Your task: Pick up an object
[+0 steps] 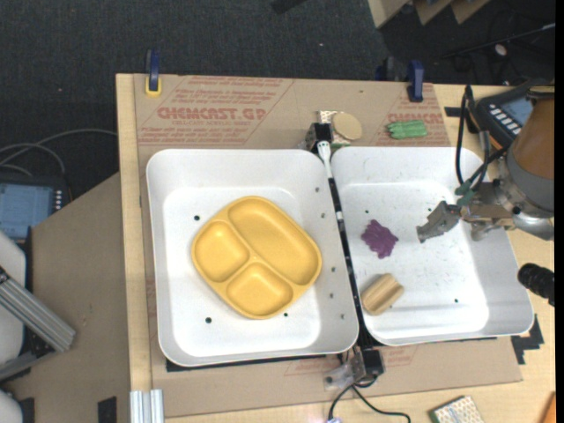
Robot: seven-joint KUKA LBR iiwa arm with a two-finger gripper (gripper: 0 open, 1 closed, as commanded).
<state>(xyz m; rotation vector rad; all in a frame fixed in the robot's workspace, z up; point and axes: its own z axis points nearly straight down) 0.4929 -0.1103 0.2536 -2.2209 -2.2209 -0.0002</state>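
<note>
**Desk:** Gripper (432,226), grey and two-fingered, hangs over the right-hand shallow white bin (493,324), near its right edge. Whether it is open or shut, I cannot tell from this slant, and nothing is seen in its grasp.

**Field:** What lies within reach?

**Desk:** Two things. A small purple crumpled lump (380,237) sits left of the bin's middle, close to the gripper. A tan rounded block, like a cork or bread piece (382,293), lies near the bin's front-left corner.

**Field:** How would they handle?

**Desk:** Both look light. The purple lump seems soft and may squash, so take it across its middle. The tan block appears firmer and better pinched across its narrow sides.

**Field:** And the other bin?

**Desk:** A yellow three-compartment plastic tray (256,256) rests at the centre of the left-hand white bin (167,236). It is wide, smooth and likely slippery.
</note>
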